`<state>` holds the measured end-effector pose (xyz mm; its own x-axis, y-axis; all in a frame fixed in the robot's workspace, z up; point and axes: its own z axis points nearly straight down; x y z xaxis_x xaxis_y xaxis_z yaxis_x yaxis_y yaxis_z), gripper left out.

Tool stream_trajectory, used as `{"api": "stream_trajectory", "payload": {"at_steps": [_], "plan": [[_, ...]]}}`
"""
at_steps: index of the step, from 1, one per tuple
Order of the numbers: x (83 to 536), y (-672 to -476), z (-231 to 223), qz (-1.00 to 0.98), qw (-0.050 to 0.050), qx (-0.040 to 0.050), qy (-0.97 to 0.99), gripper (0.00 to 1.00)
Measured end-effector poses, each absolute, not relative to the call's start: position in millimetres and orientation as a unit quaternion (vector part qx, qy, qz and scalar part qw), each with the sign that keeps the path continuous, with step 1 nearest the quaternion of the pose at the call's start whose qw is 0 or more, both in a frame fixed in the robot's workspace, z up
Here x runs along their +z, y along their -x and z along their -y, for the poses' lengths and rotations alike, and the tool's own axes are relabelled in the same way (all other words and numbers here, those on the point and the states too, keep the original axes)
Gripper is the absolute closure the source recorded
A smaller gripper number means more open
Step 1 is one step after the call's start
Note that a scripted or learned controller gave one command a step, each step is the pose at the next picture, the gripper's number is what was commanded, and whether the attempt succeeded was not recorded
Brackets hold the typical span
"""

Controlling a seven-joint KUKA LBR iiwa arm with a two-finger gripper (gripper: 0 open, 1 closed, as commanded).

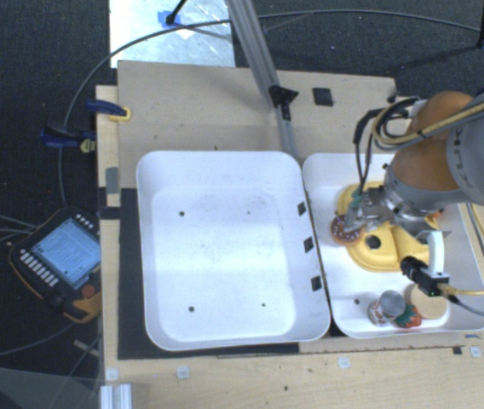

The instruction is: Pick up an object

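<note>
A: Camera view first. Where is the arm?

B: The arm (446, 156) reaches in from the right, grey with its orange band, and bends down over the right bin (327, 254). The gripper (360, 214) sits low in that bin, near its left wall and toward the far end.

A: Open or closed?

B: I cannot tell; the wrist and cables cover that part from above.

A: What lies in the right bin?

B: A yellow object (383, 245) spreads under and just in front of the gripper, partly hidden by it. A small brown ring-shaped piece (342, 229) lies at the yellow object's left edge, just beside the gripper. Toward the near end there is a grey cylinder (389, 303), touching a small red and green item (407, 317), with a tan piece (432, 307) just to their right.

A: Is anything lifted?

B: Nothing is visibly held; whether the gripper touches the yellow object cannot be made out.

A: And the left bin (152, 254)?

B: Its white floor shows a few small dark dots. A handheld pendant (59, 258) lies on the floor to the left of the bench (199, 100).
</note>
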<state>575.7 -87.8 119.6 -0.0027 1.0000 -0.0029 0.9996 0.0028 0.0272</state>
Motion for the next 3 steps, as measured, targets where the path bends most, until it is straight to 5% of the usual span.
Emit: {"api": "stream_trajectory", "payload": {"at_steps": [2,3], "plan": [[223.7,-570.3,83.8,-0.709,0.003,0.0023,-0.705,1.0],[214.6,-571.0,83.8,-0.708,0.001,0.0003,-0.706,1.0]]}}
